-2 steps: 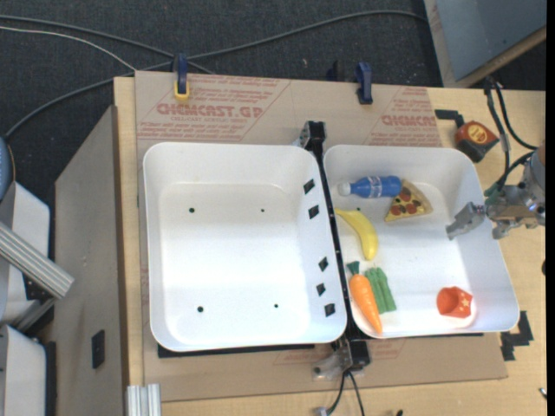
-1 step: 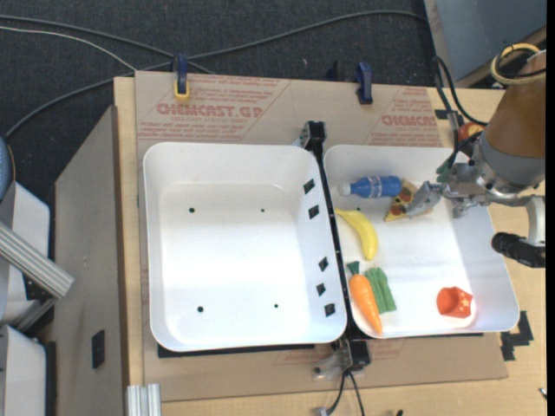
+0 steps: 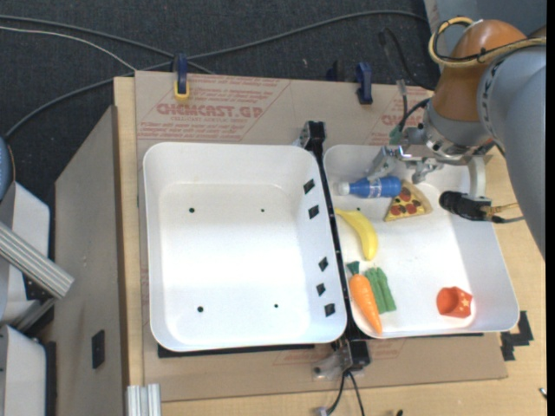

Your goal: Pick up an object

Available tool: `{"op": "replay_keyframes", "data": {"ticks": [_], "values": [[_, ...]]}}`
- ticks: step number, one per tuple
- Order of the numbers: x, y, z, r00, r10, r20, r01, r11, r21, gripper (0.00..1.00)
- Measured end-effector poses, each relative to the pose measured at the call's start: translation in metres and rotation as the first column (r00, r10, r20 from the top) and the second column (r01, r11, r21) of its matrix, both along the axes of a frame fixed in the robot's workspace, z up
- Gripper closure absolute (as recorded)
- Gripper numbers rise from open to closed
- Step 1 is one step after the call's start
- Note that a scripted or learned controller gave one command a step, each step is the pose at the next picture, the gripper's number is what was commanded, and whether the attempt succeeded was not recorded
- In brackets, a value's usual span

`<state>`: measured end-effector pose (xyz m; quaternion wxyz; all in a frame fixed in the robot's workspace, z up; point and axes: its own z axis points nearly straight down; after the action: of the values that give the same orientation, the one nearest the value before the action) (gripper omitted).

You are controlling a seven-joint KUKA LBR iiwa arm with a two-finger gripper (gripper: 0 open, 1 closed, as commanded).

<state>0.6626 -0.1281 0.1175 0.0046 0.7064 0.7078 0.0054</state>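
Note:
The right bin (image 3: 486, 271) holds several toys. A blue-and-white bottle (image 3: 371, 187) lies on its side at the far left, with a pizza slice (image 3: 408, 204) just to its right. A yellow banana (image 3: 362, 232) lies below them, and an orange carrot with a green top (image 3: 368, 298) sits near the front left. A small red-orange piece (image 3: 453, 302) rests at the front right. My gripper (image 3: 405, 165) hangs over the bin's far end, just above the bottle and pizza slice. Its fingers stand apart with nothing between them.
The left bin (image 3: 165, 232) stands beside the right one, with a black divider strip (image 3: 325, 224) between them. Blue clamps (image 3: 181, 74) hold the cardboard base at the back. A black fitting with a cable (image 3: 464, 204) hangs over the right bin's far right side.

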Motion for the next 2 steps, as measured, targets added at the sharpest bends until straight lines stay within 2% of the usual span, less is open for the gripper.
{"op": "replay_keyframes", "data": {"ticks": [1,2], "values": [[-0.07,0.032,0.031,1.0,-0.002,-0.02,0.002,1.0,0.002,0.0],[-0.153,0.035,-0.036,1.0,-0.005,-0.026,0.005,1.0,0.003,0.0]]}}
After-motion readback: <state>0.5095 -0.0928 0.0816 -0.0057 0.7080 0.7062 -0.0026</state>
